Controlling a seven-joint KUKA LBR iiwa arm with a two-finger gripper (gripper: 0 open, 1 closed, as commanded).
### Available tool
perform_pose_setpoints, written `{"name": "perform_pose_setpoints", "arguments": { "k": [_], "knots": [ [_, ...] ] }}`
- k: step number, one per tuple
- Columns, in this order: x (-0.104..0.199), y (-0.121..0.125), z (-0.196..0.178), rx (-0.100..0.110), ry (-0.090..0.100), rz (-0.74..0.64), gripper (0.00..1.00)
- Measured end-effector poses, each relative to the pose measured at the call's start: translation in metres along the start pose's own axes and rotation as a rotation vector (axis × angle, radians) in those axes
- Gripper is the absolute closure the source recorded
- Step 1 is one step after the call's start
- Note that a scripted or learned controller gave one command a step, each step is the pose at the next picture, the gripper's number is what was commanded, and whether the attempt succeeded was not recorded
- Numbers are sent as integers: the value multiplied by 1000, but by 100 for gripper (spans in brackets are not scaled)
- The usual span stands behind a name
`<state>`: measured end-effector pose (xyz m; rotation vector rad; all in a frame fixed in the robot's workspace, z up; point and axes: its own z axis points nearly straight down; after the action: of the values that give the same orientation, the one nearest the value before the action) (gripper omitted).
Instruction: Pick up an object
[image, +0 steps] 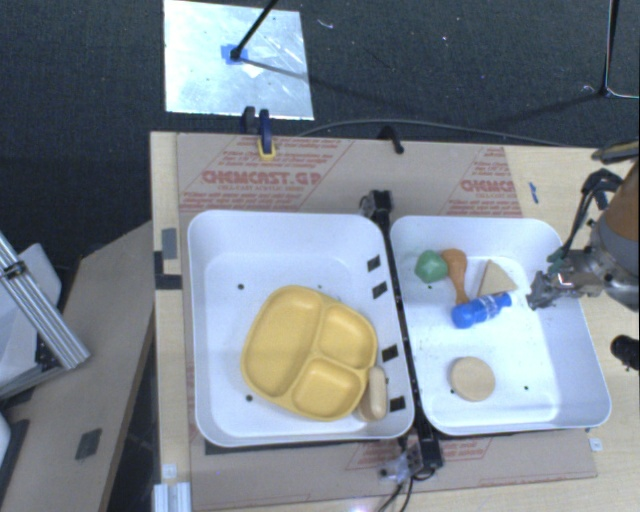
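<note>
The grey arm's 2-finger gripper (548, 287) hangs over the right edge of the right shallow white bin (575, 400); whether it is apart or together cannot be told. Nearest it in that bin lies a blue plastic bottle (480, 309), beside a tan wedge (494, 277), a wooden spoon-like piece (456, 270), a green lump (432, 266) and a round beige disc (471, 379). The left bin (215, 300) holds a yellow divided tray (308, 352).

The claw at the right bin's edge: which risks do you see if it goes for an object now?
1. The claw sits at the right white bin's rim; descending there, it could strike the wall.
2. The blue plastic bottle, tan wooden wedge, brown wooden spoon-shaped piece and green round lump lie crowded together, so a grasp may push neighbours or slip.
</note>
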<state>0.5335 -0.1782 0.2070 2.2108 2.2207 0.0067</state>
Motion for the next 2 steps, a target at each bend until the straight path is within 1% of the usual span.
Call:
{"name": "perform_pose_setpoints", "arguments": {
  "k": [1,2],
  "knots": [
    [-1,2,-35,3,1,0,100],
    [42,-4,-36,7,4,-4,100]
  ]
}}
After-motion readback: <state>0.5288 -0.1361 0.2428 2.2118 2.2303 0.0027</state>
